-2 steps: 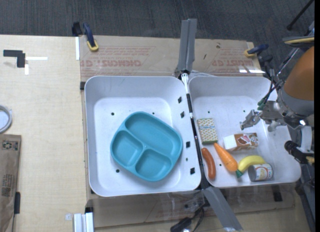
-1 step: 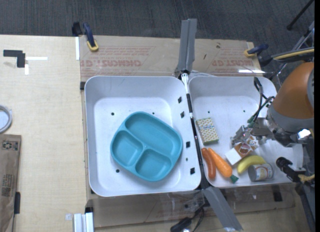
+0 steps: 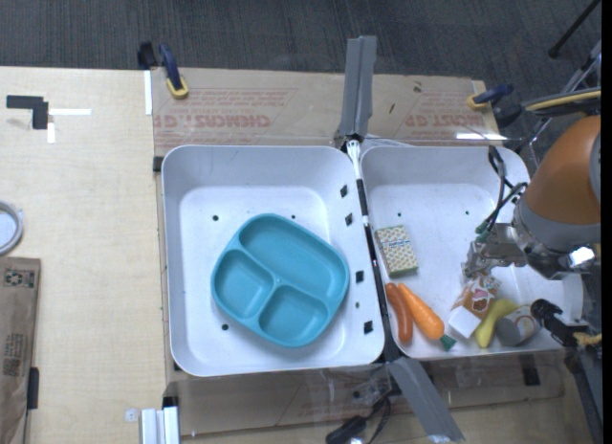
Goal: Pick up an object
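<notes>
In the right bin (image 3: 430, 184) lie a yellow-green sponge block (image 3: 397, 250), two orange carrots (image 3: 421, 310) side by side, a small white block (image 3: 464, 322), a yellow banana-like piece (image 3: 490, 321) and a grey cylinder (image 3: 516, 327). A small red-and-orange item (image 3: 478, 295) rests just above the white block. My gripper (image 3: 481, 262) hangs low over the right part of this bin, right above that red-and-orange item. Its tips blur into the clutter under it. The arm's orange band (image 3: 569, 179) sits above the bin's right wall.
The left bin (image 3: 172, 241) holds a blue divided plate (image 3: 279, 279). A grey divider post (image 3: 359, 88) stands between the bins at the back. Clamps (image 3: 172, 71) hold cardboard behind the bins. Cables and black hardware (image 3: 559, 322) crowd the right bin's right edge.
</notes>
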Controlling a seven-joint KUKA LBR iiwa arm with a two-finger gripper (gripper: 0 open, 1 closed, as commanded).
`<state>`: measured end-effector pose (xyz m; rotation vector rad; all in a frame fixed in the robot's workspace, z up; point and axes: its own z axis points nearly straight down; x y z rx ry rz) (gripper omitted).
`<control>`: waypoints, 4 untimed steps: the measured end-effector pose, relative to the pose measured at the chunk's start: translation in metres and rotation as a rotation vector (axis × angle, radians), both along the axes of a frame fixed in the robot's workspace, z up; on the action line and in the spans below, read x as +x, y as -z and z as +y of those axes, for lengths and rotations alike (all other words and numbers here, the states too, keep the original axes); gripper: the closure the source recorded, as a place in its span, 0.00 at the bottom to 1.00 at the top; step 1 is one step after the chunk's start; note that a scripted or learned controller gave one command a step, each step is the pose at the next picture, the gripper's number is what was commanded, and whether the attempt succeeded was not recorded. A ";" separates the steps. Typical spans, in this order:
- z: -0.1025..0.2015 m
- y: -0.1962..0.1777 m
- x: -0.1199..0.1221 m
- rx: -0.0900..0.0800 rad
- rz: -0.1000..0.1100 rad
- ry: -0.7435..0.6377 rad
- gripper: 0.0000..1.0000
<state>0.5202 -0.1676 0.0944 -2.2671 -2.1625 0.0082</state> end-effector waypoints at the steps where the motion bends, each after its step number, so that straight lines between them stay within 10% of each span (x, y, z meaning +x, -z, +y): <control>1: 0.000 0.000 0.000 0.000 0.000 0.000 0.00; 3: -0.013 -0.010 -0.043 -0.002 -0.005 0.099 0.00; 4: -0.013 -0.017 -0.041 -0.001 -0.006 0.100 1.00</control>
